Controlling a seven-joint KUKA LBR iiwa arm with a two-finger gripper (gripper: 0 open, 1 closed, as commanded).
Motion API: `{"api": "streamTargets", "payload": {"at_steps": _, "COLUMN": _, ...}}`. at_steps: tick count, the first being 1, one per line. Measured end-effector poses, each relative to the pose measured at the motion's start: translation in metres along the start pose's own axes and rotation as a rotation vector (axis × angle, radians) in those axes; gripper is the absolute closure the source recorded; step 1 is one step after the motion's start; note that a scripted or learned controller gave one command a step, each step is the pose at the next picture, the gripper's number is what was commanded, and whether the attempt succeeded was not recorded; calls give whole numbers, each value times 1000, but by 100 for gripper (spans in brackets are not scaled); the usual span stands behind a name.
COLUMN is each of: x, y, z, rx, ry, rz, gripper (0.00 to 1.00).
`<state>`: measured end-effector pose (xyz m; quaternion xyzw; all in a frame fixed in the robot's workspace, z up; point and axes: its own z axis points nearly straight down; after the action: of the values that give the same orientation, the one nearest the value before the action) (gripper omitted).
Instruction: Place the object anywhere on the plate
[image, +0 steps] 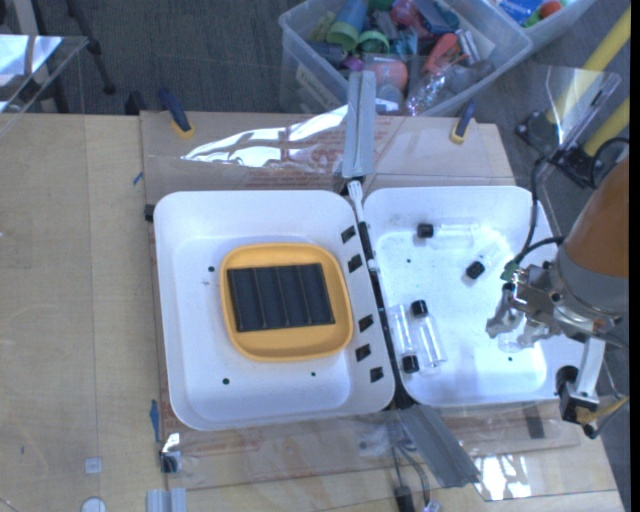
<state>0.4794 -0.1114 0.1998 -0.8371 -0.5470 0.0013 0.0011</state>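
Note:
A yellow plate (286, 344) with a dark ridged centre lies in the left bin (190, 300). In the right bin (470, 375), two clear vials with black caps (420, 338) lie side by side near the divider. Another clear vial (452, 232) with a black cap lies at the back of that bin. A small black-capped piece (474, 269) sits a little nearer. My gripper (508, 326) hangs low over the right side of the right bin, apart from all the vials, with nothing seen in it.
Black clips (357, 265) run along the divider between the bins. A clear tub of colourful toys (400, 40) stands behind the bench. A black cable (535, 225) loops above the right bin's edge near the arm.

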Motion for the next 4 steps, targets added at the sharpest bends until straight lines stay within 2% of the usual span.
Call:
{"api": "streamTargets", "payload": {"at_steps": 1, "x": 0, "y": 0, "z": 0, "rx": 0, "ry": 0, "rz": 0, "gripper": 0}}
{"api": "streamTargets", "payload": {"at_steps": 2, "x": -96, "y": 42, "z": -64, "rx": -3, "ry": 0, "rz": -73, "gripper": 0}}
{"api": "streamTargets", "payload": {"at_steps": 3, "x": -94, "y": 42, "z": -73, "rx": -3, "ry": -2, "rz": -78, "gripper": 100}}
{"api": "streamTargets", "payload": {"at_steps": 4, "x": -94, "y": 42, "z": -73, "rx": -3, "ry": -2, "rz": -79, "gripper": 0}}
